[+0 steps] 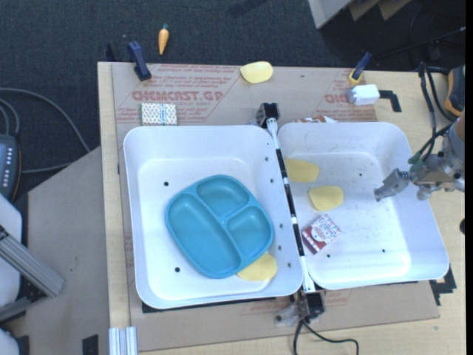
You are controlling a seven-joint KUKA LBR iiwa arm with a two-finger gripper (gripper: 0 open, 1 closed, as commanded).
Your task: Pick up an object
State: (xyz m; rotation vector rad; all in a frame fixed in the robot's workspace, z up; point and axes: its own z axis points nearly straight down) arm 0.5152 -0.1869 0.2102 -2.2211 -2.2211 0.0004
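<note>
The end effector (pixel 389 188) hangs over the right bin (pixel 384 261), near its right wall, and whether it is open or closed cannot be told; nothing shows in its grip. In that bin lie 2 yellow pieces (pixel 302 171) (pixel 326 197) and a red-and-white packet (pixel 321 233) (well apart from the end effector, toward the divider). The left bin (pixel 148 157) carries a blue compartment plate (pixel 219 225) with another yellow piece (pixel 258 268) tucked at its lower edge. On the table (pixel 207 91) beyond the bins sit 1 more yellow piece (pixel 256 72) and a small patterned packet (pixel 159 113).
</note>
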